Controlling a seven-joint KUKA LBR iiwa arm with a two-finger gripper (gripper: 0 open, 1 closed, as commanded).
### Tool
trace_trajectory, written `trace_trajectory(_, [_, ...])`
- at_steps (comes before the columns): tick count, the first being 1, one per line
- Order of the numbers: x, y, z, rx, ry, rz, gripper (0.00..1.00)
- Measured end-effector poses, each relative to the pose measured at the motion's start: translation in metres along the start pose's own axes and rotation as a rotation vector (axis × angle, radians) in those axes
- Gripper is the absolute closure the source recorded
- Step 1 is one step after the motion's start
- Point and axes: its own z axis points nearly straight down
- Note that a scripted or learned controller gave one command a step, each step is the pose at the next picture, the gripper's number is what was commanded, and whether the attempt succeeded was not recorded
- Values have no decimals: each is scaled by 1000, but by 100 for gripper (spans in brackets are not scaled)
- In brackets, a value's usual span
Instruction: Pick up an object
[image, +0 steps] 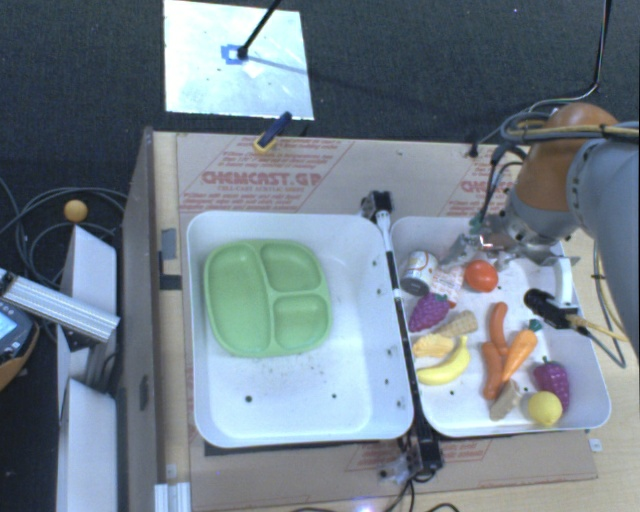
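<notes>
Camera view
Arm: the grey arm (600, 170) with its orange band comes in at the right edge of the bench and bends down over the far side of the right bin (590, 385).
Gripper: the gripper (487, 248) sits low at the far edge of the right bin, just above the tomato (481, 276); I cannot tell how far apart its fingers stand, nor whether anything is between them.
Task things, right bin: the red tomato lies near the far edge, just beside the gripper; a small can (415, 270) lies by the bin's left wall; purple grapes (430, 311) sit beside it; a banana (445, 366) lies toward the near left; carrots (505, 352) lie in the middle; a lemon (545, 407) and a purple fruit (551, 378) rest in the near right corner.
Left bin: the left bin (300, 410) bears a green divided plate (268, 296) toward its far left.
Bench: cardboard sheet (330, 170) under both bins.
</notes>
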Motion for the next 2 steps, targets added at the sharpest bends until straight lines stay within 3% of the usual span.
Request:
trace_trajectory(1, [2,3,-13,-9,2,-2,100])
trace_trajectory(2, [2,3,-12,-8,2,-2,0])
